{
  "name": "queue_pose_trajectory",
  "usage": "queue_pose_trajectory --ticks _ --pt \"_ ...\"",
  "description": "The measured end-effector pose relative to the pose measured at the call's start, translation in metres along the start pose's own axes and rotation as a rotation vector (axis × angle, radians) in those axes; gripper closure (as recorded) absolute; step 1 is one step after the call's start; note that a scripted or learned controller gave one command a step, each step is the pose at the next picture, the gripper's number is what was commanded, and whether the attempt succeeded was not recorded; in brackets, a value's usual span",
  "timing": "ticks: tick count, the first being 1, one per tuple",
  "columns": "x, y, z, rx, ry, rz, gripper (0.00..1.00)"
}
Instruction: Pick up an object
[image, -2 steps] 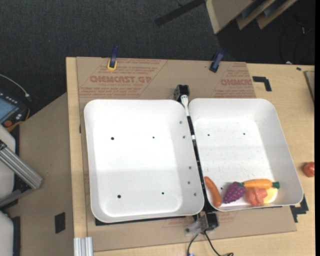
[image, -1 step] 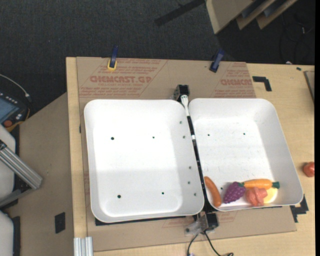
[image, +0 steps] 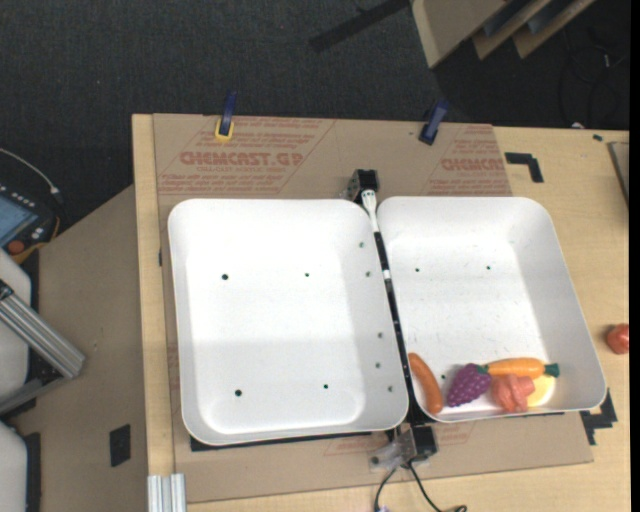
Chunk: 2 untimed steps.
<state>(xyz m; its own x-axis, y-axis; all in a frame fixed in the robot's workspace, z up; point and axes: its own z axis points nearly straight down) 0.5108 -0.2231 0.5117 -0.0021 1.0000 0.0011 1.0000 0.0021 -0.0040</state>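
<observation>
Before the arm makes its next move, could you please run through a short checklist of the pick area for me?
1. Objects present in the right bin: ok, all bunched at its near edge.
2. Purple grapes free of neighbours: not ok, red piece touches them.
3. Toy carrot reachable from above: ok, on top.
4. Orange sausage away from the wall: not ok, against the bin's left wall.
5. Left bin seated flat: ok.

Two white bins sit side by side on the surface — the left bin and the right bin, edges touching along a dark seam. A yellow-and-blue clamp and a blue clamp grip the brown board's far edge — a small red-orange thing lies out right.
</observation>
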Motion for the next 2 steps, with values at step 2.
queue_pose_trajectory --ticks 2 --pt "-0.001 -0.019 -0.024 -0.009 -0.005 0.001 1.0"
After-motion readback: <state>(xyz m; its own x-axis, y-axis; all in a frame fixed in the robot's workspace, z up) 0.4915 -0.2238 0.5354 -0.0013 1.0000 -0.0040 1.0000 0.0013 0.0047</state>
